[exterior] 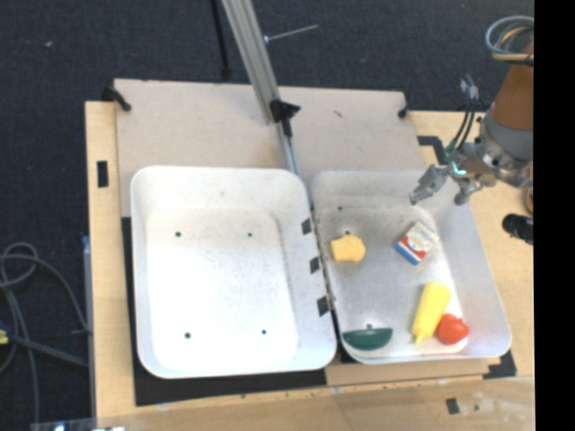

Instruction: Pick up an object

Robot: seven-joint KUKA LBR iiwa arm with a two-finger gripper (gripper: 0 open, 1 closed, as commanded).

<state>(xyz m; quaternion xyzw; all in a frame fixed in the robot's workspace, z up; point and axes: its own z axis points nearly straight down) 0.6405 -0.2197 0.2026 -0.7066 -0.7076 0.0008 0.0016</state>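
Observation:
The right bin [467, 241] holds several small objects. A yellow lump [348, 249] lies near its left wall, and a white carton with red and blue print [417, 241] lies in the middle. A yellow bottle [429, 311] lies beside a red piece [453, 329] near the front right corner, and a dark green dish-shaped piece [368, 337] sits at the front edge. My gripper [446, 187] hangs above the bin's back right corner with its two fingers spread open and nothing between them. It is up and to the right of the carton.
The left bin [225, 268] stands beside the right one on a tan bench. A slanted metal bar [256, 52] rises from the back between the bins. Cables lie at the far left, and the arm's orange band [514, 101] shows at the right edge.

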